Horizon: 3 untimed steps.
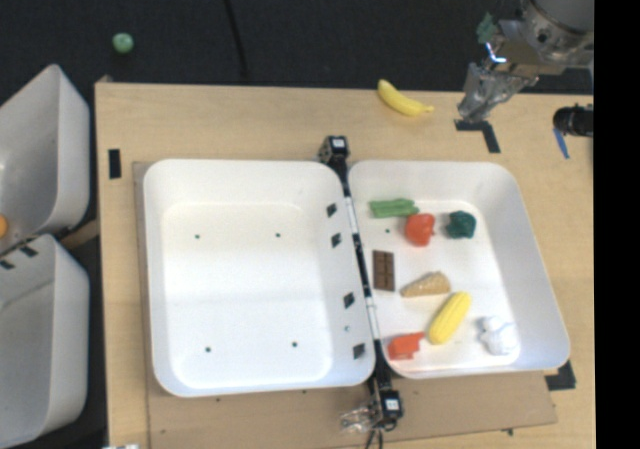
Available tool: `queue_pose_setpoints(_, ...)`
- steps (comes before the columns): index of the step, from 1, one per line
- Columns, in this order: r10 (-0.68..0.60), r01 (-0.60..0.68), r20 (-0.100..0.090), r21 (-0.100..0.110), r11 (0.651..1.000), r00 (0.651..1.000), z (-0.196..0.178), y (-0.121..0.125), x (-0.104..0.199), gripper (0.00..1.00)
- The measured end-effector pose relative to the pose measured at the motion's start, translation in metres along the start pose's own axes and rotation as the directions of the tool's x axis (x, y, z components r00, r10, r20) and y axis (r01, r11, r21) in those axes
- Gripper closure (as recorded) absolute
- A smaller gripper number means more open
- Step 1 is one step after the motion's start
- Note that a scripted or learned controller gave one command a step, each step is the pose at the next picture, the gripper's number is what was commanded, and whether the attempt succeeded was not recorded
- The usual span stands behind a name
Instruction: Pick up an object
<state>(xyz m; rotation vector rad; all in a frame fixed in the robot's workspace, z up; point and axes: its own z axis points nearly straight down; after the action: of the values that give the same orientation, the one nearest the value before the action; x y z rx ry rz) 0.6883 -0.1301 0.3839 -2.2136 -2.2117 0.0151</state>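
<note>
Above the far right corner of the bench, my gripper (482, 102) hangs well clear of both bins, its fingers pointed down toward bare bench just right of the banana (405, 100). I cannot tell how far the fingers stand apart from this angle; nothing shows between them, so I judge the pick not yet begun. Everything is left: choose a thing, descend, close, lift.

The pickable things sit in the right bin (528, 237), apart from that banana, which lies on the bench beyond the bin's far edge. Its long axis runs roughly along the far edge, dipping slightly toward the right.

Within the right bin, the corn cob (450, 317) lies near the near edge, long axis slanting from near-left to far-right. A green pod (392, 207) lies near the far edge, running left to right. The brown bar (383, 270) beside the divider points far to near.

The left bin (160, 237) has no items.
</note>
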Motion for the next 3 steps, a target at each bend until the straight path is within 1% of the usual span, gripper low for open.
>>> queue_pose_setpoints(1,0.001,-0.001,0.009,-0.035,0.999,1.0,-0.154,-0.002,-0.023,1.0)
queue_pose_setpoints(2,0.002,-0.002,0.001,-0.002,1.0,1.0,0.013,0.0,-0.022,1.0)
queue_pose_setpoints(3,-0.004,0.005,0.009,-0.037,0.999,1.0,-0.172,-0.002,-0.022,1.0)
